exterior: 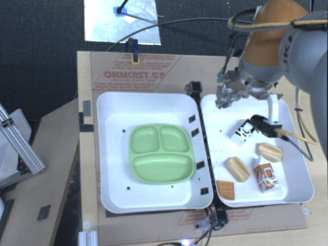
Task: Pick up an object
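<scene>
The gripper (225,99) hangs over the right bin's (302,188) upper left corner; its state is unclear. Below lie a bread roll (238,168), cracker (225,189) and carton (266,177).

Tool (225,100) over the right bin's (302,188) far left corner, finger state too blurred to tell. Arm (302,45) cut off by right edge. Print on small black-and-white box (244,131) too small to read.
</scene>
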You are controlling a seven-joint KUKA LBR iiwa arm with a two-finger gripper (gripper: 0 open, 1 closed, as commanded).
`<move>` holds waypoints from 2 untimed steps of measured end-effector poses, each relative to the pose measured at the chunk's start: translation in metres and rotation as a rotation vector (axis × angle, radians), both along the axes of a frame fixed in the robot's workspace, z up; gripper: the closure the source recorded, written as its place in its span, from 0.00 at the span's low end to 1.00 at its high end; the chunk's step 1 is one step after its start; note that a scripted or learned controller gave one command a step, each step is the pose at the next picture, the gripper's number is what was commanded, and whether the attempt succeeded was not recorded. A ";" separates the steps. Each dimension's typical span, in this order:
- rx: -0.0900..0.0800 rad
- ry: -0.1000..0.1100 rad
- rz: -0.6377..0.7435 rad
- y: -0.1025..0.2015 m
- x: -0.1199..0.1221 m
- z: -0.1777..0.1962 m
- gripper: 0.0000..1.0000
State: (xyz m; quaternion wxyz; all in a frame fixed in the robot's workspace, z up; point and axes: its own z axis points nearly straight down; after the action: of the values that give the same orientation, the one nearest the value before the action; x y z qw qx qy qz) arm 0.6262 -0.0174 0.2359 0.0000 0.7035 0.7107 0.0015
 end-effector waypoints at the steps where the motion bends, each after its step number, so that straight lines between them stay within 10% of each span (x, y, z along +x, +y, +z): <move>1: -0.001 0.000 -0.001 0.052 0.008 -0.014 1.00; 2: 0.000 -0.002 -0.001 0.103 0.017 -0.002 1.00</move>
State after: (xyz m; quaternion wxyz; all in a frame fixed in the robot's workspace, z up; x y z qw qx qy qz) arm 0.6432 0.0859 0.2339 0.0007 0.7038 0.7103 0.0020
